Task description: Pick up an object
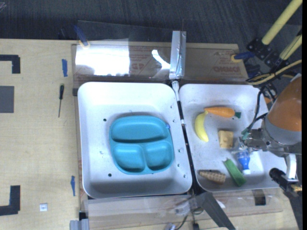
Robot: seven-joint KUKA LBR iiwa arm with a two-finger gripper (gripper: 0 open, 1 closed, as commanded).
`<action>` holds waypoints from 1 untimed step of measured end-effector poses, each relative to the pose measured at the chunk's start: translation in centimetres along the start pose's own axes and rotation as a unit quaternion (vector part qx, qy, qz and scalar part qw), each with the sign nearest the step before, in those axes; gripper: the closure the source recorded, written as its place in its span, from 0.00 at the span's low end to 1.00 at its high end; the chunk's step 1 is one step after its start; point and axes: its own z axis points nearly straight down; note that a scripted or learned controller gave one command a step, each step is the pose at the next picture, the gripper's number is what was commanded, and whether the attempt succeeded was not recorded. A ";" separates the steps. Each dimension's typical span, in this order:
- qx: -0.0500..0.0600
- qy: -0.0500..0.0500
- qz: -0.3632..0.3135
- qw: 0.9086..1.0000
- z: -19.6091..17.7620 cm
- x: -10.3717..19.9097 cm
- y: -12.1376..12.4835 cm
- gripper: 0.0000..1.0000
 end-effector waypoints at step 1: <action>-0.002 0.003 0.003 1.000 -15.2 7.1 -1.2 1.00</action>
